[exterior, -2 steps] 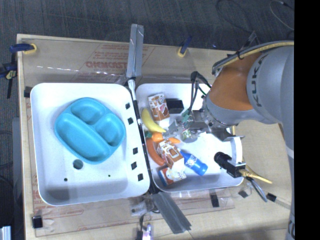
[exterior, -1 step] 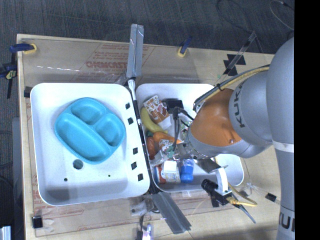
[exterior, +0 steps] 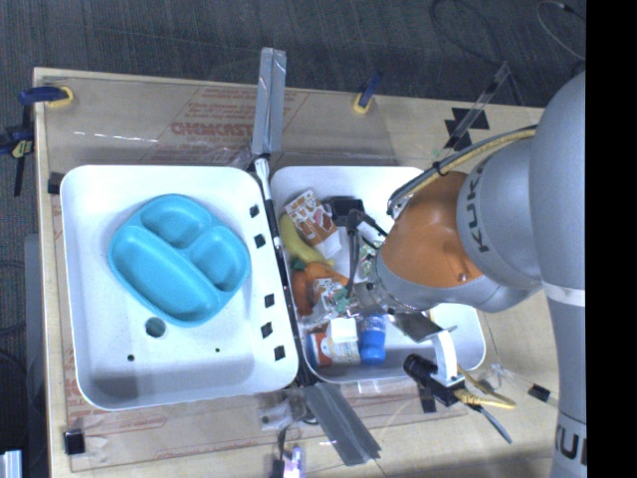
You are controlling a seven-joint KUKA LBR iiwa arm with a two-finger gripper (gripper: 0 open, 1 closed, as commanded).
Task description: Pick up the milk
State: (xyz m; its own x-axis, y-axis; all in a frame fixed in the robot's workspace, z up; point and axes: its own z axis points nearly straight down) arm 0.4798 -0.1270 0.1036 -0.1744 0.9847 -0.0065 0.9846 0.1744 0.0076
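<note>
A small white and brown carton (exterior: 311, 216), which I take for the milk, lies at the far left corner of the right bin (exterior: 474, 351). It lies free, with a yellow banana (exterior: 293, 242) just in front of it. My gripper (exterior: 355, 270) reaches down into the middle of the right bin, right of the carton and over the pile of items. The orange wrist band and grey arm hide the bin's right half.
An orange fruit (exterior: 312, 276), a printed can (exterior: 329, 292), a white and red container (exterior: 340, 341) and a blue item (exterior: 371, 343) crowd the right bin's near left. The left bin (exterior: 90, 357) holds a blue divided plate (exterior: 180, 257) and a small dark green piece (exterior: 154, 328).
</note>
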